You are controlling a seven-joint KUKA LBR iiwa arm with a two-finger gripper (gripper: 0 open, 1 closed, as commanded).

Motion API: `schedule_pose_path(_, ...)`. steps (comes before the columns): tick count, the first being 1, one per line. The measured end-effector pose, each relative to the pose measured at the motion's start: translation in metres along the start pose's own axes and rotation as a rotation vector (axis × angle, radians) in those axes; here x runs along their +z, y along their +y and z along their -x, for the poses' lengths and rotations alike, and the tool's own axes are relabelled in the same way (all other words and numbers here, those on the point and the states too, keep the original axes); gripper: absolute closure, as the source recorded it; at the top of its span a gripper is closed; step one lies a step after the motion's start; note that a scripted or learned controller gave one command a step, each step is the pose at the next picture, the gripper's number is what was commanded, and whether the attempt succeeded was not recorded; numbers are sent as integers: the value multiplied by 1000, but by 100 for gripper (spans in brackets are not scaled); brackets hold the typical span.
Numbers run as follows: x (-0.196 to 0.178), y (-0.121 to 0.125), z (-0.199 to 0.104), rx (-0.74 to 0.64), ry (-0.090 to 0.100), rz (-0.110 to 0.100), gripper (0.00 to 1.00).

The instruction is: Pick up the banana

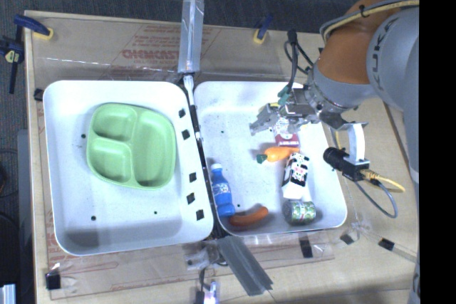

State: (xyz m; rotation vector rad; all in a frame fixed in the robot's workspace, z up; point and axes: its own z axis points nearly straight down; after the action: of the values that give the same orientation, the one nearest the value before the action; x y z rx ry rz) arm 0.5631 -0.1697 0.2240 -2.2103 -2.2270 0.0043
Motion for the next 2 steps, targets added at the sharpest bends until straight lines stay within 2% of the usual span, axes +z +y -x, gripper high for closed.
schedule_pose_path(1, 41, 39, 41, 18, -2, 1, 0)
schedule_pose_path(2, 132, 94, 30, -25, -1, 3, 0)
